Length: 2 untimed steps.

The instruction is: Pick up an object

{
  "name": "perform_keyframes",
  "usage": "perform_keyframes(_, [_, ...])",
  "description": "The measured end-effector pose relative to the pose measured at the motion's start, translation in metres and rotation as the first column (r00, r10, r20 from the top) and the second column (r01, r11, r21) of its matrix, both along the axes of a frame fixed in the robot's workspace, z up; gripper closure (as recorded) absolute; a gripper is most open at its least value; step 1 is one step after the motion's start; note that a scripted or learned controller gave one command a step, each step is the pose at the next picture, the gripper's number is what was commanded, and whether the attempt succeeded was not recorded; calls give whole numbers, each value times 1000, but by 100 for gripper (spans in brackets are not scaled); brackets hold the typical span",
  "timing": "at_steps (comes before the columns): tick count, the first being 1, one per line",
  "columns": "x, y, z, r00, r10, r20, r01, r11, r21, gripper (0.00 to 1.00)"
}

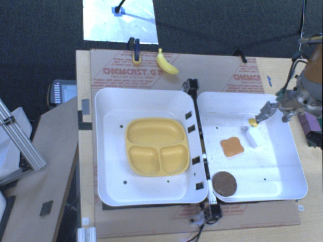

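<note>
In the right white bin (pixel 290 185), left to right: a round brown cookie-like disc (pixel 224 183), a flat orange toast-shaped piece (pixel 232 146), then a small white stick with a yellow tip (pixel 251 133) just left of my pincer (pixel 267 112), long axis toward me. Whether my pincer is released or clenched, I cannot tell.

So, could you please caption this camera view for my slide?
Gripper hovers over the right bin near a small white item; yellow tray in left bin.
</note>
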<state>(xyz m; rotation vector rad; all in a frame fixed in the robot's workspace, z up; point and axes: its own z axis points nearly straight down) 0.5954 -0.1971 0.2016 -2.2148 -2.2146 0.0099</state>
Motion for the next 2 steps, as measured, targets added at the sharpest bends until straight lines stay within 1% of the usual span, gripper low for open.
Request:
perform_keyframes(1, [3, 1, 8, 1000, 3, 13, -3, 1000, -3, 0])
perform_keyframes(2, [2, -2, -54, 1000, 1, 8, -1, 1000, -2, 0])
